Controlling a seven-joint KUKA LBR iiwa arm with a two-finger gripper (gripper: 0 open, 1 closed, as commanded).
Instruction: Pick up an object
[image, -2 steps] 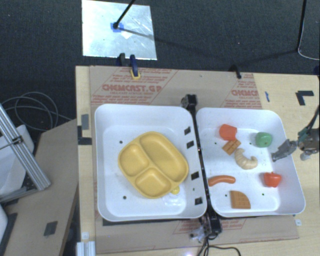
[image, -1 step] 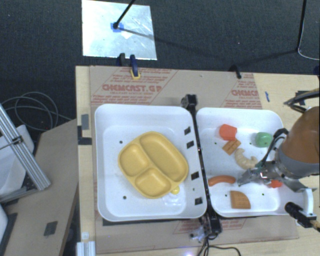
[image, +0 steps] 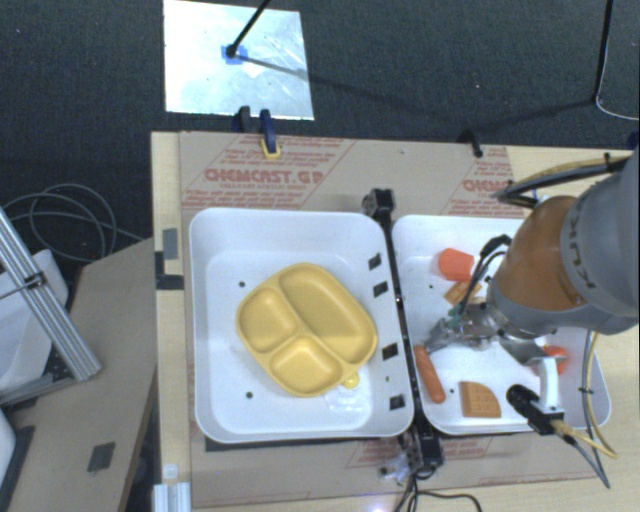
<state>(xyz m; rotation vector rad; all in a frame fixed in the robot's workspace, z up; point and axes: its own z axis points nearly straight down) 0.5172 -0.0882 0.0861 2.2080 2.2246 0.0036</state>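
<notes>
My gripper (image: 447, 332) hangs low inside the right bin (image: 420, 245), near its left wall. An orange sausage-shaped piece (image: 429, 373) lies just below it, close to the bin's divider. A brown waffle-like square (image: 480, 400) rests at the bin's front. Toward the back lie a red-orange chunk (image: 455, 263) and a small tan piece (image: 458, 292), the latter just above the gripper. A small orange item (image: 556, 353) peeks out beside the wrist. Nothing is visibly held.
The left bin (image: 215, 300) holds a yellow divided plate (image: 305, 327), with a small yellow bit (image: 350, 381) at its front edge. The grey arm with its orange band (image: 545, 270) covers the right half of the right bin.
</notes>
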